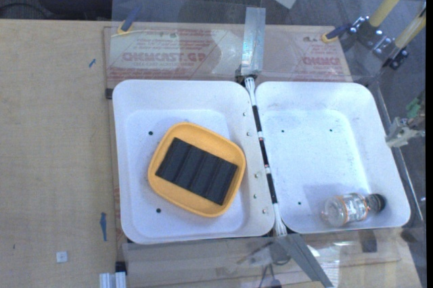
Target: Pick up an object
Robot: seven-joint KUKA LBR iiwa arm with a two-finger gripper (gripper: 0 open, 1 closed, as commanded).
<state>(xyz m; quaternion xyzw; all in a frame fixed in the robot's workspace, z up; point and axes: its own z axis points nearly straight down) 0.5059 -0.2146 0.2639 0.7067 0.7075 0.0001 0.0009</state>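
Note:
A yellow tray-like object with a black ribbed insert lies flat in the left bin, a little below its middle. A small clear plastic bottle with an orange label and a dark cap lies on its side in the right bin, near the front right corner, cap pointing right.
The two white bins sit side by side on a wooden bench, joined by a cabled divider. Clear plastic sheeting and a metal bracket stand behind them. Yellow poles and clamps rise at the upper right.

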